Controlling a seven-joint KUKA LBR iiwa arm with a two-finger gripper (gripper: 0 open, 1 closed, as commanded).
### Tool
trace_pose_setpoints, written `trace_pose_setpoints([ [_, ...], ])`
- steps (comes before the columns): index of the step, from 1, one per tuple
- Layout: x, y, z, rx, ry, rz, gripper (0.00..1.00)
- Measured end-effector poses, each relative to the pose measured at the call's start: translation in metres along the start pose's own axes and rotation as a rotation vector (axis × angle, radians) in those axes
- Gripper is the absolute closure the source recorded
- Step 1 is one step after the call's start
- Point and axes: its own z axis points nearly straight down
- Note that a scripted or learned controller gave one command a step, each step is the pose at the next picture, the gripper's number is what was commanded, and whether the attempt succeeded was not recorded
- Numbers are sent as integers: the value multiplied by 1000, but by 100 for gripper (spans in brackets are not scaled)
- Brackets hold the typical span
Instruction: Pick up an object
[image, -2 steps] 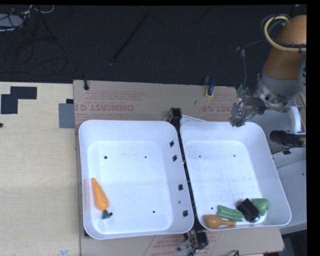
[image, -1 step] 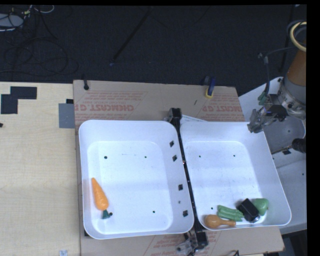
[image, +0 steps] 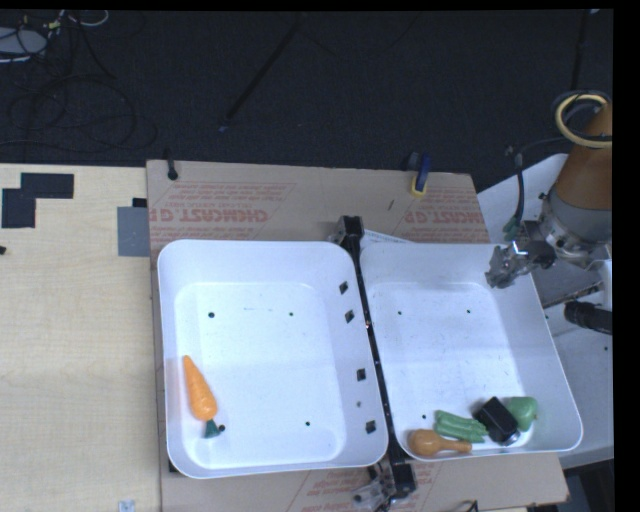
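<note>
Over the bench: we look down at a slant on two shallow white bins set side by side on a cardboard sheet (image: 300, 200), with a black divider strip (image: 365, 330) between them.
Arm: we see the grey arm with its orange band (image: 588, 175) reaching in at the upper right, above the far right corner of the right bin.
Gripper: we place the gripper (image: 503, 268) at the right bin's far right rim, hanging over the rim edge; nothing sits between its fingers, and at this size we cannot tell how far apart they stand.
Contact: we see no object touching the tool; whether it touches the rim itself we cannot tell.
Left bin (image: 260, 255): we find an orange toy carrot (image: 199, 390) lying near the front left corner, along the left wall, its green top toward the front.
Right bin (image: 440, 262): we count a cluster in the front right corner, well apart from the gripper: a tan pear-shaped piece (image: 437, 443) against the front wall, a green pod-like piece (image: 460, 426) just beside it, a black block (image: 496, 420) resting partly on a green rounded piece (image: 521, 409).
</note>
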Motion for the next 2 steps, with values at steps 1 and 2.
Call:
trace_pose_setpoints([
  [1,0,12,-102,-18,-4,-3,100],
  [2,75,11,-165,-14,0,-9,100],
])
